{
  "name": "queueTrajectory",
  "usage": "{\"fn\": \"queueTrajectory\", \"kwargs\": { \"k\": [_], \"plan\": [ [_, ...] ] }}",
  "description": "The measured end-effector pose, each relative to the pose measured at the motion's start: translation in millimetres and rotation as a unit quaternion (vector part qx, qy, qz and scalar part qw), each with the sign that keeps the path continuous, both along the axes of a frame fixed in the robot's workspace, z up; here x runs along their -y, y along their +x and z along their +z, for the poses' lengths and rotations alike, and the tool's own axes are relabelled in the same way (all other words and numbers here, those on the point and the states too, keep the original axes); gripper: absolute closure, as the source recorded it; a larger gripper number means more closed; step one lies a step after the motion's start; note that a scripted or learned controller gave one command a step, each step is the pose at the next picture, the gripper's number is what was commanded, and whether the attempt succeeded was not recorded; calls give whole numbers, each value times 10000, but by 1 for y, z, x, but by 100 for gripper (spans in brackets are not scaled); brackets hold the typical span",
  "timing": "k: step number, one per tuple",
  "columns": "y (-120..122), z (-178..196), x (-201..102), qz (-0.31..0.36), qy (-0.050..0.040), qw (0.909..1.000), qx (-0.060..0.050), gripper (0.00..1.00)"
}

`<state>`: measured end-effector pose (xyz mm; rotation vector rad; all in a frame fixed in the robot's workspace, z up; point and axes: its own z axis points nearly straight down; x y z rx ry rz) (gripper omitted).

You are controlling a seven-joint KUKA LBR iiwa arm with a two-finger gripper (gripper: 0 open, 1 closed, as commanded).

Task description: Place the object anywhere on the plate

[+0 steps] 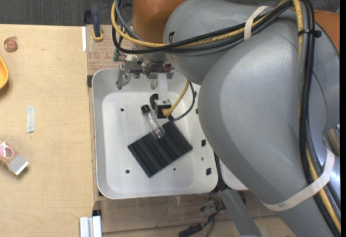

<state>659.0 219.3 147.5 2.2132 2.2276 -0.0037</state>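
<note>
We see pincer [141,74] above bin [108,138] far wall; arm [259,95] hides bin's right side. Black ridged plate [160,148] near bin centre, clear tube-like object [153,122] touching plate's top edge. We cannot tell pincer's spread.

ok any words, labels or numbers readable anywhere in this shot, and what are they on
None can be read.
Cardboard behind the white bin: reddish printed marks, too blurred and cut off by the arm to read.
Small wrapper-like item on the wooden bench: red and white pattern, no legible text.
Black ridged plate and the clear tube-like object lying partly on it: no markings visible.
</note>
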Motion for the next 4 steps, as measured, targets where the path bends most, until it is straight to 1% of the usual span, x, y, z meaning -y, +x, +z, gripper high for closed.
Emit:
{"fn": "queueTrajectory", "kwargs": {
  "k": [4],
  "plan": [
    [0,0,0,-1,0,10000,0,0]
  ]
}}
